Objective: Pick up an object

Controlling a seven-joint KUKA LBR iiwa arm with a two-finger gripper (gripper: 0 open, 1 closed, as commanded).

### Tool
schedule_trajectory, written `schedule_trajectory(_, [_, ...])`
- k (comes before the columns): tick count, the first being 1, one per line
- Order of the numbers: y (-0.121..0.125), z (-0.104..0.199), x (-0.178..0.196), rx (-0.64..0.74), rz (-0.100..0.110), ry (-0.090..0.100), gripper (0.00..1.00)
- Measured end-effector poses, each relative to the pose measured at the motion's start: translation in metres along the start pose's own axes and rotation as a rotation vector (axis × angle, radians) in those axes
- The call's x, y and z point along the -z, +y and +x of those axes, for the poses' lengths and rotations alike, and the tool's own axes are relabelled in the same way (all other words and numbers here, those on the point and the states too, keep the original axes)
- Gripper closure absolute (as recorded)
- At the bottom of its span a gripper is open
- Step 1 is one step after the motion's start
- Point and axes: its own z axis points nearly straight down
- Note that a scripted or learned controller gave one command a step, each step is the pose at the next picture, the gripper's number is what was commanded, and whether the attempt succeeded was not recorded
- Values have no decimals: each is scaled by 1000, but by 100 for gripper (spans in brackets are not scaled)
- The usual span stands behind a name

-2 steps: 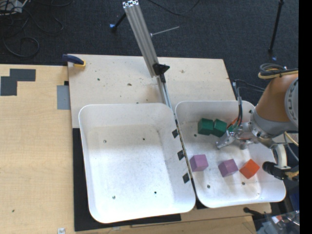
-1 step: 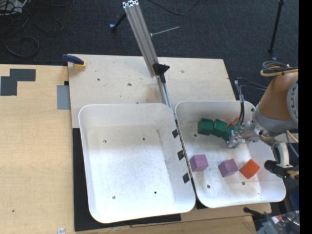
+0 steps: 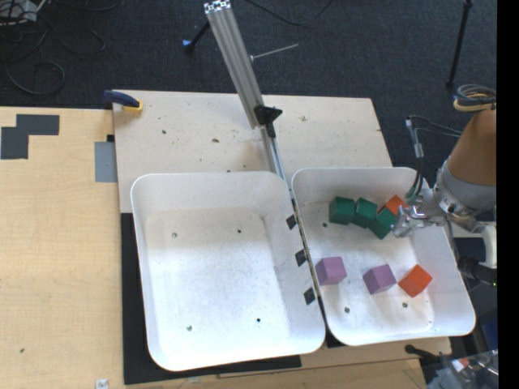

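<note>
Camera, single, fixed: mounted high above bench, angled downward; frames both bins left of the gripper [image 3: 408, 217], which sits at the right margin.

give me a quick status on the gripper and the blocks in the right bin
Gripper low at right bin's far right side. Against green blocks and orange block; nothing seen held. Purple blocks, second orange block lie apart, unobstructed.

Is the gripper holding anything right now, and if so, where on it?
It cannot be told. The gripper is down in the right bin against the green blocks and an orange block, but no block is clearly between its fingers.
</note>
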Motion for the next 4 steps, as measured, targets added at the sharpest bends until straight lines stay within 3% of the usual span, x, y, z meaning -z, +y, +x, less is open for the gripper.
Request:
schedule_trajectory(1, [1, -1, 53, 9, -2, 0, 100])
schedule_trajectory(4, [3, 170, 52, 13, 6, 5, 100])
